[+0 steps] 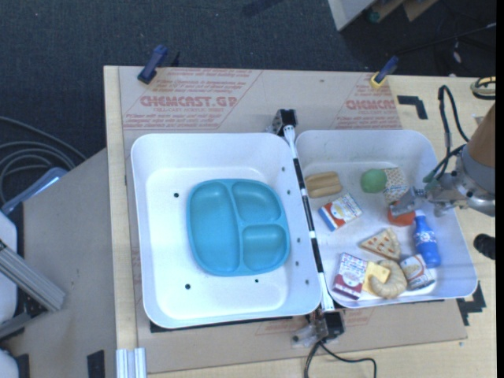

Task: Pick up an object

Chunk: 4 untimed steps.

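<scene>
While the gripper [416,203] is hovering, its jaw state being impossible to tell, you are seeing the blue bottle [426,241] lying just below it: light, rigid, slippery; grasp mid-body.

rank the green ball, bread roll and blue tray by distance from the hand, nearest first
Hand is at the right bin's right side.
1. green ball, just left of it
2. bread roll, by the bin's left wall
3. blue tray, in the left bin

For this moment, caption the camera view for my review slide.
Grey arm's gripper low in right white bin among toy foods, by blue bottle; blue divided plate in left bin.
</scene>
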Each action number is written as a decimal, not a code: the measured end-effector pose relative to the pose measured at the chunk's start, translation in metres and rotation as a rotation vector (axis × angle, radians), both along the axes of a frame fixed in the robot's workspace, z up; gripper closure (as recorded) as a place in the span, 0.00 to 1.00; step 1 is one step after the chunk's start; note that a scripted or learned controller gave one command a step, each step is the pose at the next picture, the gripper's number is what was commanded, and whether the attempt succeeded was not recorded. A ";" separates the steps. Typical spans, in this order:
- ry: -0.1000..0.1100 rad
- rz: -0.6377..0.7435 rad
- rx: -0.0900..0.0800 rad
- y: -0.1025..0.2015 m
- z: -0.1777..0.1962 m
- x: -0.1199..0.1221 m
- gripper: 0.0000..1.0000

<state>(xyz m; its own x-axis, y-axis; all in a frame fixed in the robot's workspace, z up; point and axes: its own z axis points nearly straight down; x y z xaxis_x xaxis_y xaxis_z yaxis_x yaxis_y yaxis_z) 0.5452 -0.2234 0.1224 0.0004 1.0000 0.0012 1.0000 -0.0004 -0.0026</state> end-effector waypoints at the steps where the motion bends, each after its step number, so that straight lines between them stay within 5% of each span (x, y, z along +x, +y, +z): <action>1: -0.009 0.002 0.001 0.111 -0.034 0.033 0.00; 2: -0.001 0.002 0.000 0.129 -0.038 0.107 0.00; 3: -0.001 0.003 -0.002 0.129 -0.027 0.107 1.00; 4: -0.001 0.003 -0.002 0.129 -0.027 0.107 0.00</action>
